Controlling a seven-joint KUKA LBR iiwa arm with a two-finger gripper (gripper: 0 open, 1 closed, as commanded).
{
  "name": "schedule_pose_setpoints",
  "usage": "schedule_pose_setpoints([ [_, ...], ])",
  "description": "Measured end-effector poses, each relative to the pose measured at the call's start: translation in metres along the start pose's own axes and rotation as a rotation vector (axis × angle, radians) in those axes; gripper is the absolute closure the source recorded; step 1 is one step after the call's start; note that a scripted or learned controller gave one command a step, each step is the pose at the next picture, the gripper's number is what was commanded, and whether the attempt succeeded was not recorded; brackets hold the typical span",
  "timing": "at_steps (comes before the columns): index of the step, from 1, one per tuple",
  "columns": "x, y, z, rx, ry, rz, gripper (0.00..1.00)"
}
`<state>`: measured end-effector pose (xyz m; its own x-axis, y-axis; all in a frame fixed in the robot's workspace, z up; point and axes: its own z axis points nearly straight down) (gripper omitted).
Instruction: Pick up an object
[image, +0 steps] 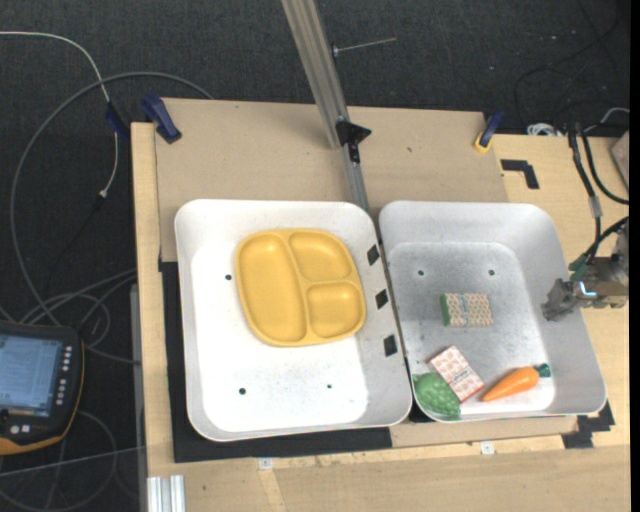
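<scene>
**Gripper at the right bin's rim, objects lying low in the bin**

Nearest my camera, along the bottom wall of the right bin (560, 245), I see three things in a row. A green leafy toy (437, 395) sits at the bin's 7 o'clock corner, touching a small red-and-white patterned packet (457, 371) just up and to its right. An orange toy carrot (512, 383) lies at about 5 o'clock, tilted, its green stub pointing toward 2 o'clock, close beside the packet but apart from it.

Farther up, near the bin's middle, a small speckled square pad (467, 309) lies flat by itself, well apart from the lower three.

At 3 o'clock from that pad, the gripper (557, 302) sits over the bin's right slope, near the rim. It is too small and blurred from my seat for me to tell whether it is parted or closed, and I see nothing held in it.

Across the divider, the left bin (200, 300) carries a yellow three-compartment plate (298, 285), set toward its 1 o'clock side.

Beyond both bins, a metal pole (325, 80) rises toward 12 o'clock from the bench (250, 150), with blue clamps (160, 120) at the back corners.
</scene>
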<state>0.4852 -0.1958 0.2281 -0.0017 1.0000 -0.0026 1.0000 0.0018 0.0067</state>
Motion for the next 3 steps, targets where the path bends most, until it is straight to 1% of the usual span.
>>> schedule_pose_setpoints([
  [1,0.061,0.007,-0.009,0.005,0.005,-0.007,1.0],
  [2,0.123,0.016,-0.014,0.004,0.006,-0.007,1.0],
  [3,0.179,0.02,-0.002,0.01,0.006,-0.005,1.0],
])
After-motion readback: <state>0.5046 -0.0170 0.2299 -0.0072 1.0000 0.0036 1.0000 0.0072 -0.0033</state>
